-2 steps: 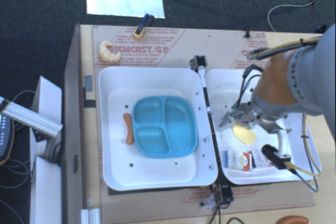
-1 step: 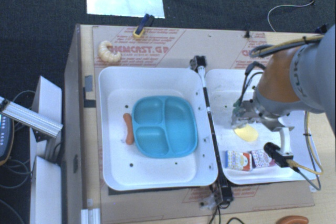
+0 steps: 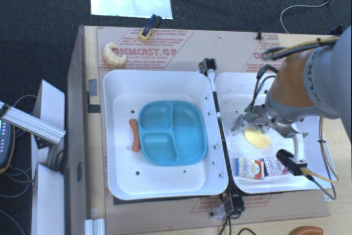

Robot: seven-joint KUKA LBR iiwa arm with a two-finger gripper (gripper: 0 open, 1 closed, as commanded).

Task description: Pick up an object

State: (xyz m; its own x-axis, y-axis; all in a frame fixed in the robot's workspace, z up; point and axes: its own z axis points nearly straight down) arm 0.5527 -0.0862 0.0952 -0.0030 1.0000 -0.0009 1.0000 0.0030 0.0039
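The arm (image 3: pixel 316 82) reaches over the right bin (image 3: pixel 234 88), and the gripper (image 3: pixel 254 121) hangs low in it, just above the far edge of a pale yellow piece (image 3: pixel 258 139) that lies flat on the bin floor. I cannot tell if the tool is released or clenched, because the wrist covers it from above. Nearer to me than the yellow piece, a small carton (image 3: pixel 250 168) lies on its side, and just beside it a second small pack (image 3: pixel 273 165). To the left of the yellow piece, in the other bin (image 3: pixel 124 85), there is a blue divided plate (image 3: pixel 171 132) with a sausage (image 3: pixel 134 135) beside it. I think the danger here is the flat shape: the yellow piece gives little to pinch, so the tool may close on nothing or only push it aside. The black bar (image 3: pixel 216 113) between the bins is also near the wrist.
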